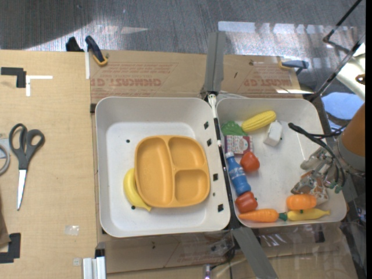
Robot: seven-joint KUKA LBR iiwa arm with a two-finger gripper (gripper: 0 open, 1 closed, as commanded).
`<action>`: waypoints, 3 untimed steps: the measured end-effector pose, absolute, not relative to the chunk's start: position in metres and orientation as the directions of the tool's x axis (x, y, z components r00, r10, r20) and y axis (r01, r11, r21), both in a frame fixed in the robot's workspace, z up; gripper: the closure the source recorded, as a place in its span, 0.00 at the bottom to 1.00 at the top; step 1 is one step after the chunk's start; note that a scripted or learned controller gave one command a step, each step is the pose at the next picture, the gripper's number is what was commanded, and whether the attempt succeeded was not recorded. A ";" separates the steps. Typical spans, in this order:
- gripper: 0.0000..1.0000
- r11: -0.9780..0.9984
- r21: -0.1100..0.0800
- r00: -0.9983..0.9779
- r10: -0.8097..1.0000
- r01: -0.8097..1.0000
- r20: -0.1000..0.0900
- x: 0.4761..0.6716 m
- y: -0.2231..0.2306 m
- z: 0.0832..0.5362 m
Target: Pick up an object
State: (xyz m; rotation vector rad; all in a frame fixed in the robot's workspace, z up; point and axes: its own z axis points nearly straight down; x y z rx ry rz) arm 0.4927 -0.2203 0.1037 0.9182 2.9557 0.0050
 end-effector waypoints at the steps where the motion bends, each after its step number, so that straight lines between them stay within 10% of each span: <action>1: 0.00 0.803 0.018 -0.802 0.595 0.595 -0.041 0.492 -0.220 0.103; 3: 0.00 0.775 0.019 -0.774 0.632 0.632 -0.038 0.492 -0.220 0.103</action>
